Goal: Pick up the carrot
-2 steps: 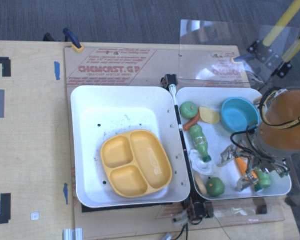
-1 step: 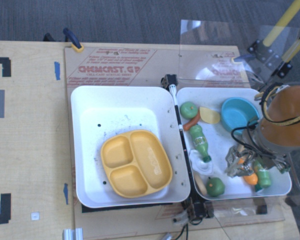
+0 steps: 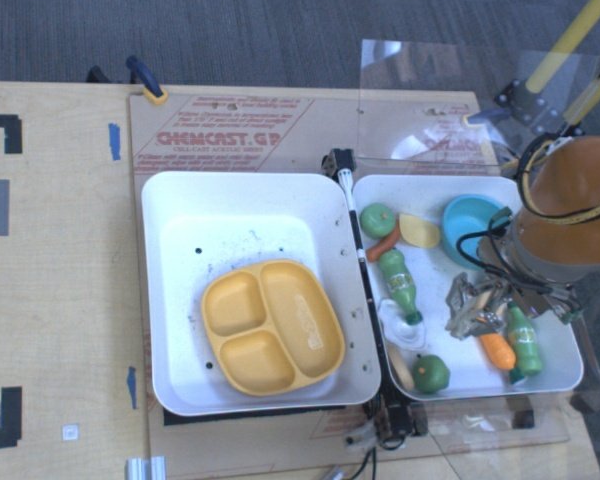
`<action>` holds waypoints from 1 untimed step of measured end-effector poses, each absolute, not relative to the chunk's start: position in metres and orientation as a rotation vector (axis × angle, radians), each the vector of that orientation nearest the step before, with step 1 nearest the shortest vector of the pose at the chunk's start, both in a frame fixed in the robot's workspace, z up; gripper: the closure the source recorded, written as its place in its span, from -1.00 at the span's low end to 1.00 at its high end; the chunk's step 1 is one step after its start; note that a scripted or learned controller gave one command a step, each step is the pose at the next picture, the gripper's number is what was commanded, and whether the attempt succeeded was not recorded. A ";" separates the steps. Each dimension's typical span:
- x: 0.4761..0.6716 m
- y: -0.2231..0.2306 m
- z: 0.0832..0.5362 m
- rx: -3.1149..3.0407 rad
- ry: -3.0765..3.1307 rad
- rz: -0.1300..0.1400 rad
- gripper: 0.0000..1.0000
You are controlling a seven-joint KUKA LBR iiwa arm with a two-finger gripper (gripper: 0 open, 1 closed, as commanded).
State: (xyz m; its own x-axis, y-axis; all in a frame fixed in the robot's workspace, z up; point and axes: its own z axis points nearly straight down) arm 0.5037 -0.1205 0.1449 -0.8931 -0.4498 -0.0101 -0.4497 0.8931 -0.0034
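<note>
The carrot (image 3: 496, 351) is a short orange piece lying on the floor of the right bin (image 3: 555, 376), near its front right corner. It rests against a green bottle (image 3: 524, 340) on its right. My gripper (image 3: 474, 310) hangs just above and to the left of the carrot, low over the bin, with the orange-banded wrist (image 3: 568, 200) behind it. Nothing orange sits in the gripper; the carrot lies apart from it on the bin floor.
The right bin also holds a blue bowl (image 3: 468, 224), a yellow piece (image 3: 419, 231), a green round fruit (image 3: 377, 218) with a red-orange piece (image 3: 382, 247), another green bottle (image 3: 401, 286), a white item (image 3: 401, 329) and a green vegetable (image 3: 430, 373). A yellow divided plate (image 3: 272, 325) lies in the left bin (image 3: 180, 228).
</note>
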 end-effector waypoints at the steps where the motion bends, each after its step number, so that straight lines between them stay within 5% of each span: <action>1: 0.503 -0.121 0.143 -0.723 3.050 0.001 -1.00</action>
State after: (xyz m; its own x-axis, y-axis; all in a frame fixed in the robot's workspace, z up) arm 0.5025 -0.1207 0.1433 -0.8936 -0.4488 -0.0071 -0.4488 0.8936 -0.0008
